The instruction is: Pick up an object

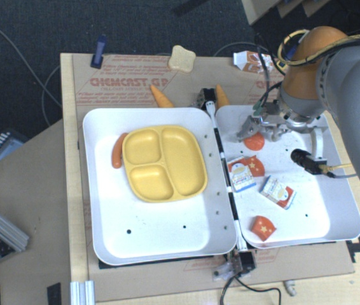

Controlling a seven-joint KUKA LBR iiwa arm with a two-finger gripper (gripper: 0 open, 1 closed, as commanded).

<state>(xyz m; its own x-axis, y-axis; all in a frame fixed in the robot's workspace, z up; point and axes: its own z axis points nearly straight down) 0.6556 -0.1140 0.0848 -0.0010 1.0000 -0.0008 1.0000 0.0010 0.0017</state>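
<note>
- Camera view, looking down: the gripper [261, 127] hangs low in the right bin [332, 224], at its far-left part, right over a small red piece [254, 142].
- Whether it is open or shut, or has hold of anything, I cannot tell; the wrist hides it.
- The red piece lies on the bin floor, apart from the carton [240, 173] and the packet [278, 192] nearer the camera.
- It looks light, rounded and smooth, likely hard plastic, so it may slip or roll out of a pinch.
- Best taken across its widest middle, squarely from above.
- Another red piece [263, 227] sits near the bin's front edge.
- The left bin [103, 234] holds a yellow tray [165, 162] and a sausage [117, 152] beside it.
</note>
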